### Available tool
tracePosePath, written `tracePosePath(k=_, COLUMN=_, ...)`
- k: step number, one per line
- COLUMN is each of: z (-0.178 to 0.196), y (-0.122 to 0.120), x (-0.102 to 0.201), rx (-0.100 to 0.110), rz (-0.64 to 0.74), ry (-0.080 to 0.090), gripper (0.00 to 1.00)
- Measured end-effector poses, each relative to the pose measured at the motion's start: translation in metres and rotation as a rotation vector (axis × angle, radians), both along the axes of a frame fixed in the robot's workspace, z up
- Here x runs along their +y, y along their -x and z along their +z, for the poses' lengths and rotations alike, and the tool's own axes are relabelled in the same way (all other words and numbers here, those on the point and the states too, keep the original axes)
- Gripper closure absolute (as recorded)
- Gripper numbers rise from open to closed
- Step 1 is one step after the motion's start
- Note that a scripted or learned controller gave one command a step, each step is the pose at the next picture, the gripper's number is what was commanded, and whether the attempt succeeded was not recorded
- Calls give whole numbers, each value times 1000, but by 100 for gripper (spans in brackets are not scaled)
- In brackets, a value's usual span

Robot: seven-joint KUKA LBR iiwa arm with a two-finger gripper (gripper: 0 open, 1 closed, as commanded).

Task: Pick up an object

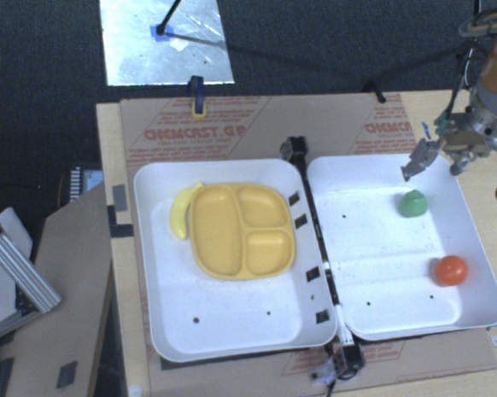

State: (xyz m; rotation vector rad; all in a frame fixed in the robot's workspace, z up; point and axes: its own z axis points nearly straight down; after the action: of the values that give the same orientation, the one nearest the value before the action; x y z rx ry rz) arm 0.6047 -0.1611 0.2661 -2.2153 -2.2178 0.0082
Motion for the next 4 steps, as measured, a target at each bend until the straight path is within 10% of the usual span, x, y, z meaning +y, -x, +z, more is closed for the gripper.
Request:
tracePosePath(k=1, z=6, y=-2, x=0, rx=-10, rz=2, ry=2, gripper=0)
tracePosePath(k=4, z=-137, y=2, x=2, rx=-6, rz=-1, ry=1, gripper=0)
